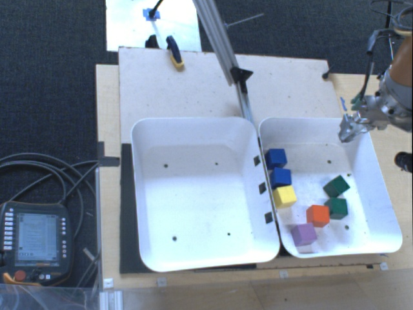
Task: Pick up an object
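The right bin (374,173) holds several small cubes. Two blue cubes (276,158) (281,177) and a yellow cube (284,196) line up along its left wall. An orange cube (317,215) and a purple cube (304,234) lie near the front. Two green cubes (336,186) (336,207) sit toward the right. My gripper (348,130) hangs over the bin's far right corner, apart from all the cubes, with nothing seen in it.
The left bin (139,173) stands beside the right one. A slanted metal pole (216,34) crosses above the board behind the bins. A teach pendant (35,241) with cables lies at the lower left.
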You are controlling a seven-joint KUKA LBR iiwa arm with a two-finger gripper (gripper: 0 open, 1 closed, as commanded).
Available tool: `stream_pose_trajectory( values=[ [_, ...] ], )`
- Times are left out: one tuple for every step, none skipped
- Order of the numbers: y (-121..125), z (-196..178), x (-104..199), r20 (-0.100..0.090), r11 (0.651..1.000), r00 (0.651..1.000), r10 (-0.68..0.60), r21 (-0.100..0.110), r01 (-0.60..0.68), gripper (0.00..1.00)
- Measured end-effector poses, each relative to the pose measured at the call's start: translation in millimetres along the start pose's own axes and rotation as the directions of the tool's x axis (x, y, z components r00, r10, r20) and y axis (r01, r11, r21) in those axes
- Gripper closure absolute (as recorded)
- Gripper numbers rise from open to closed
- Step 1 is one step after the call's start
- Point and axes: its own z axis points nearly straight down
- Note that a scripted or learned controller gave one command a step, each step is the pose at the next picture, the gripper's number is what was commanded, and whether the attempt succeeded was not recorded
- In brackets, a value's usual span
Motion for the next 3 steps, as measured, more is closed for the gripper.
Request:
stream_pose_trajectory(
  values=[
    [4, 12, 52, -0.003, 1.000, 1.000, -0.005, 0.004, 0.005, 1.00],
    [-2, 12, 98, -0.003, 1.000, 1.000, -0.006, 0.004, 0.006, 1.00],
    [5, 18, 159, -0.004, 1.000, 1.000, -0.007, 0.004, 0.007, 1.00]
  ],
)
